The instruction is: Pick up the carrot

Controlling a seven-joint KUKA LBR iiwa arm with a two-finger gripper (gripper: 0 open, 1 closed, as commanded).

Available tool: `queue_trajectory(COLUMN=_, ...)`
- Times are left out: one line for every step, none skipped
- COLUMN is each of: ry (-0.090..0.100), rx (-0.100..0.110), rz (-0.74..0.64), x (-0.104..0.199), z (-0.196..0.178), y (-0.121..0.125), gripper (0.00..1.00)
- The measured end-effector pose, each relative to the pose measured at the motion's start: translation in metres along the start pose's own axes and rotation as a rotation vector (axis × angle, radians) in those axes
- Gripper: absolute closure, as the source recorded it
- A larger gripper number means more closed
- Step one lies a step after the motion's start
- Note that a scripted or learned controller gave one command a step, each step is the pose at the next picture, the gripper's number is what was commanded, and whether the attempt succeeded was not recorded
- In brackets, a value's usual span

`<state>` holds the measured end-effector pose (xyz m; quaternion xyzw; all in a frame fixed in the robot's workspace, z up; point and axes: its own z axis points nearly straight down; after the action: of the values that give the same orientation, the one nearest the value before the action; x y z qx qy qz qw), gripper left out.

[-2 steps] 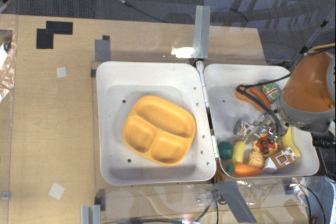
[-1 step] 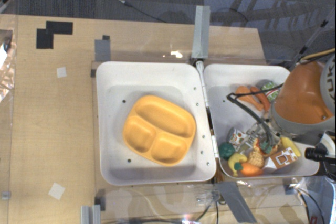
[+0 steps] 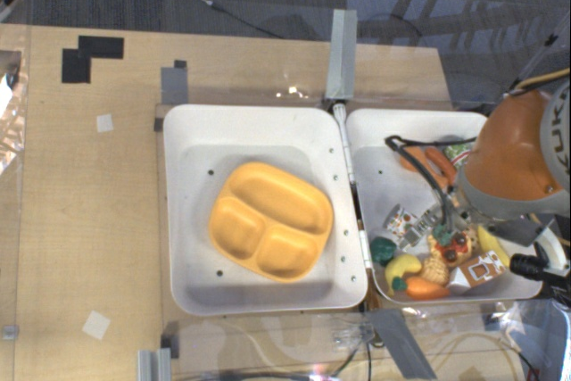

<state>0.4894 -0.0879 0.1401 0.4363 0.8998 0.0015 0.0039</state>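
1. The left bin (image 3: 183, 192) carries a yellow divided plate (image 3: 270, 219) with three compartments. It lies well apart from the work and, by my judgement, poses little risk.

2. The divider (image 3: 352, 192) where the two bins meet stands close to the toys. A sideways shove could push small pieces against that wall or wedge them there.

3. In the right bin (image 3: 375, 147), the carrot (image 3: 425, 287) lies at the near edge, close to the front rim. It is orange, tapered and roughly level, with a dark green end at its left. A yellow banana-like toy (image 3: 403, 266) touches it from above, and a green piece (image 3: 384, 249) sits just beside that.

4. The crowding is the main hazard: the gripper (image 3: 443, 219) might close on a neighbour instead, or knock the carrot against the rim, where a grasp is awkward. A second orange toy (image 3: 428, 163) farther back could also be mistaken for the target.

5. The gripper hangs over the clutter, above and apart from the carrot. Whether it is open or closed I cannot tell, and nothing is visibly held in it.
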Motion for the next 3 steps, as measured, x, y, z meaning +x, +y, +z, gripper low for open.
queue_trajectory(ry=0.002, rx=0.003, rz=0.197, x=-0.002, z=0.006, y=-0.003, gripper=1.00)
queue_trajectory(ry=-0.002, rx=0.000, rz=0.659, x=-0.043, z=0.031, y=-0.026, gripper=1.00)
queue_trajectory(ry=0.005, rx=-0.002, rz=0.491, x=-0.090, z=0.020, y=-0.070, gripper=1.00)
